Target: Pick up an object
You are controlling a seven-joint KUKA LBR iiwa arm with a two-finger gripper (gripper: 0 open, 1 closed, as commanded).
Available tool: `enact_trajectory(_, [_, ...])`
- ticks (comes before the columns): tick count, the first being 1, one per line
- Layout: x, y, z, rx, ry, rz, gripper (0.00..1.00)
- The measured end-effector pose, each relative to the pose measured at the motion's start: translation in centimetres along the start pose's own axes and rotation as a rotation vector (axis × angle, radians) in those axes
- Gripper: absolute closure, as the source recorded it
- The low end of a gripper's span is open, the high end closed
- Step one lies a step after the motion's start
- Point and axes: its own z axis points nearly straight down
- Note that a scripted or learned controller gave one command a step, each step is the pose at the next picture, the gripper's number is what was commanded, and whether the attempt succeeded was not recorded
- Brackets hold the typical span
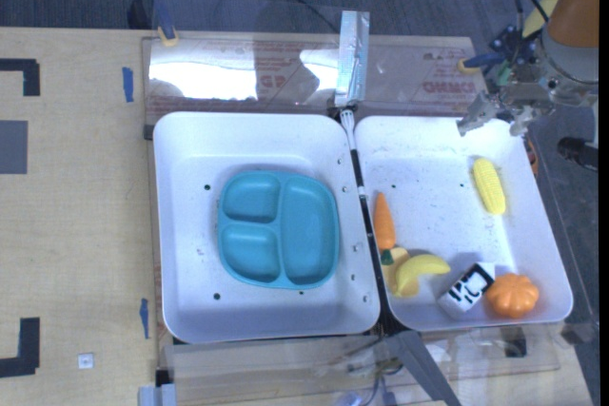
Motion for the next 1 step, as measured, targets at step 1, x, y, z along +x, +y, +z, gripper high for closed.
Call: enact_trajectory(1, [-2.94, -3.43, 11.84, -0.011, 0.005, -0.048, 0.0])
